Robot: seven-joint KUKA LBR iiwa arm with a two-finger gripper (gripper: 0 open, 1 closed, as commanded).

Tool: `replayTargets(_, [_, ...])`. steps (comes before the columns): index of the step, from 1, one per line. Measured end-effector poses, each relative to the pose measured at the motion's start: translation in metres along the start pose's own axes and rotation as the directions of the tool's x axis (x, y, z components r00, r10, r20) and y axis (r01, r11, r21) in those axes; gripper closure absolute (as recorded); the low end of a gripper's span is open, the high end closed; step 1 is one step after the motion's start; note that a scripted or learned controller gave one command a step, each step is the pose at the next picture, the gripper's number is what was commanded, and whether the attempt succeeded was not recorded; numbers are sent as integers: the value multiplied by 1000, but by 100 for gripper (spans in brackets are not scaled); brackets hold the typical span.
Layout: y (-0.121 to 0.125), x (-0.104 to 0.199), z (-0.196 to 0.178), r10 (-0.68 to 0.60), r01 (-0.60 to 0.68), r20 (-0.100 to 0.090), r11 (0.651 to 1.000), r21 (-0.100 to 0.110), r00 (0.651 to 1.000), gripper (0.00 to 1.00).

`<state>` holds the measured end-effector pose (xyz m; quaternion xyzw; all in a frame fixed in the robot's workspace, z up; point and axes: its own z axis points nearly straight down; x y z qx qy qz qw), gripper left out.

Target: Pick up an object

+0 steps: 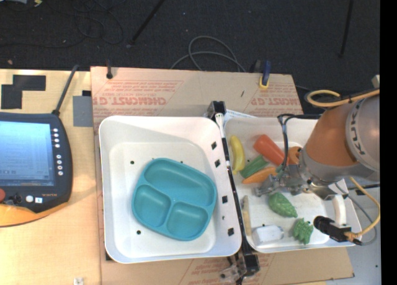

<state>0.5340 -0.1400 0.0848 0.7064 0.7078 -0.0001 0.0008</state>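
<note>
Toy produce, the stock from which one object is to be lifted, is seen heaped in the right bin (310,127), while the left bin (118,153) is taken up by a teal divided tray (175,198). Both bins are carried on a cardboard-covered surface (155,95). The arm (338,141) is reached in low over the right bin, its tool (286,181) set down among an orange carrot-like piece (268,147), a yellow banana (237,153) and a green leafy piece (282,204). Whether the tool is spread or pressed together cannot be told, and nothing is seen pinched. A clean lift would probably be best served by closing squarely on a single piece clear of its neighbours.
</note>
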Motion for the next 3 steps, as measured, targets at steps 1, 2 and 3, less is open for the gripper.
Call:
replayTargets(1, [-61, 29, -2, 5, -5, -5, 1000, 8, 1000, 0])
replayTargets(2, [-59, 27, -13, 11, -11, -3, 1000, 5, 1000, 100])
replayTargets(3, [-56, 106, -107, -6, 6, -6, 1000, -4, 1000, 100])
